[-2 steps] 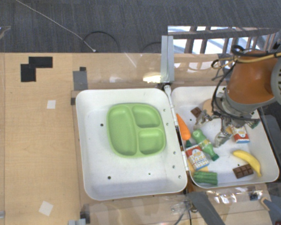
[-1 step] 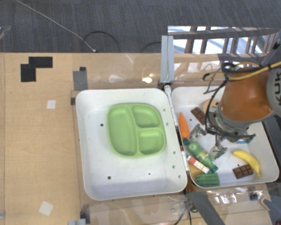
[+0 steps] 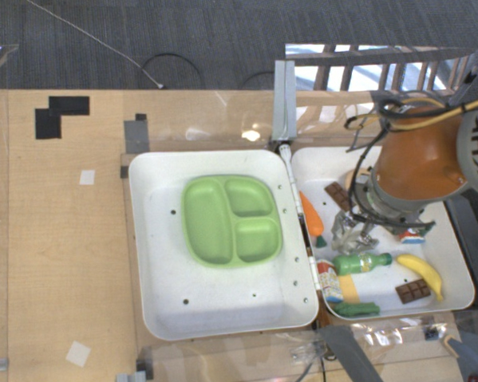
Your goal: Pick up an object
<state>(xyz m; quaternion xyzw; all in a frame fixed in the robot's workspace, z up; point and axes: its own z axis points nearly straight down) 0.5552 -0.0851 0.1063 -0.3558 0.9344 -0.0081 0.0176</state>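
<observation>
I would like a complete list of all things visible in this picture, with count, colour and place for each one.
Bins: 2, white, side by side on the bench.
Divided plate: 1, green, middle of left bin.
Carrot: 1, orange, left edge of right bin.
Bottle: 1, green, lying in right bin below the gripper.
Banana: 1, yellow, right bin, near right side.
Chocolate bars: 2, brown, one near banana, one near carrot.
Green vegetable: 1, green, front edge of right bin.
Small can: 1, white and red, beside bottle.
Gripper: 1, metallic, over right bin.
Arm: 1, grey with orange band.

Single fixed overhead camera, slanted down over both white bins (image 3: 149, 311)
</observation>
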